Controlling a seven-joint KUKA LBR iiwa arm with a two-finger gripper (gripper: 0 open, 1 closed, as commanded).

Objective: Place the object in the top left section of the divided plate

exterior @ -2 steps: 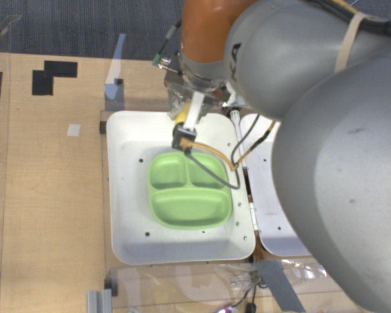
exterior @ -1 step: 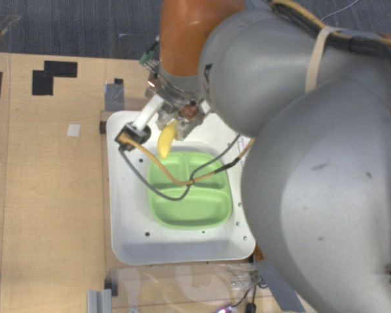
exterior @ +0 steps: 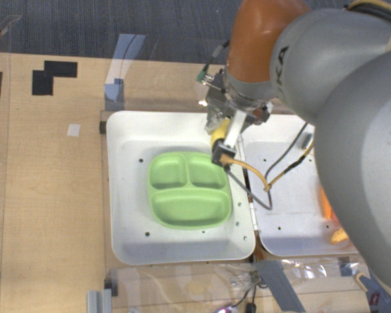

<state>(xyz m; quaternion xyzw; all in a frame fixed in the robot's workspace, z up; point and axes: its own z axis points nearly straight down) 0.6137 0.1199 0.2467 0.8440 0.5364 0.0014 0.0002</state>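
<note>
**A:** Grey arm (exterior: 358, 109) bulks closest on the right, its orange band (exterior: 260, 31) just above the wrist. Where does the gripper (exterior: 215, 117) sit?

**B:** Over the far right corner of the left bin (exterior: 127, 194), near the wall shared by the 2 bins. It is just beyond the top right section of the divided plate (exterior: 189, 208). The wrist hides it from above, so I cannot tell whether it is open or closed, or whether it carries anything.

**A:** And the plate itself?

**B:** Light green, glossy, with rounded corners. It lies flat near the middle of the left bin and has 3 sections: 2 small ones side by side on the far side and 1 wide one on the near side. All 3 show bare green.

**A:** Any loose object?

**B:** An orange thing (exterior: 326, 204) lies at the right side of the right bin (exterior: 287, 223), partly hidden by the arm and well apart from the plate. Its shape is unclear.

**A:** Any markings?

**B:** Black angular shapes (exterior: 52, 75) on the tan bench (exterior: 45, 194), far left
</note>
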